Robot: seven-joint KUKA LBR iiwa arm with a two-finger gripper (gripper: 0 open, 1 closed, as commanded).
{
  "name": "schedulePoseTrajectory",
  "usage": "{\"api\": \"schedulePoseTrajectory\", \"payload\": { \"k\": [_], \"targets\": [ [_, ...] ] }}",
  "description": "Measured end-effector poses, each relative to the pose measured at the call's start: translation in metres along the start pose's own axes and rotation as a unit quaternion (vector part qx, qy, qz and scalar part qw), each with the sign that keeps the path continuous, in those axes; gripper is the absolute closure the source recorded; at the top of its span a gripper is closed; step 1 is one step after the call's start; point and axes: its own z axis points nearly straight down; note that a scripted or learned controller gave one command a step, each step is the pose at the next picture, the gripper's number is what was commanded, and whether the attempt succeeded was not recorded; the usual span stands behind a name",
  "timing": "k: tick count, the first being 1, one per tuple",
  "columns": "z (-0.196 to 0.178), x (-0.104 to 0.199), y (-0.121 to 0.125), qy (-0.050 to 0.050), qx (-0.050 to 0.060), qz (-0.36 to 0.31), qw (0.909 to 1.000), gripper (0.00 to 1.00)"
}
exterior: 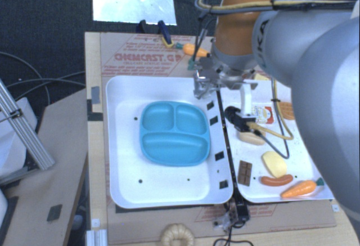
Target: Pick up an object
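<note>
My gripper (pixel 201 88) hangs over the far end of the divider between the two white bins, at the inner far corner of the left bin (pixel 121 143). Nothing shows in its grasp. The right bin (pixel 256 194) holds a brown chocolate piece (pixel 244 172), a yellow wedge (pixel 274 164), a red sausage (pixel 275 180), a carrot (pixel 300 188), a beige oval piece (pixel 251 138), a red-and-white packet (pixel 262 113) and a brown waffle-like piece (pixel 286 110). The arm hides much of that bin's far and right side.
A blue divided plate (pixel 173 132) lies in the middle of the left bin. Behind the bins, on the cardboard, lie an orange item (pixel 189 48) and a blue clip (pixel 164 31). A pale ring-shaped thing (pixel 178 235) lies at the front edge.
</note>
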Motion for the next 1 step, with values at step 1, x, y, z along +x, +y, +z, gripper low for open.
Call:
{"api": "schedulePoseTrajectory", "payload": {
  "k": [1],
  "targets": [
    [-0.0042, -0.0177, -0.0133, -0.001, 0.001, 0.004, 1.0, 1.0]
  ]
}}
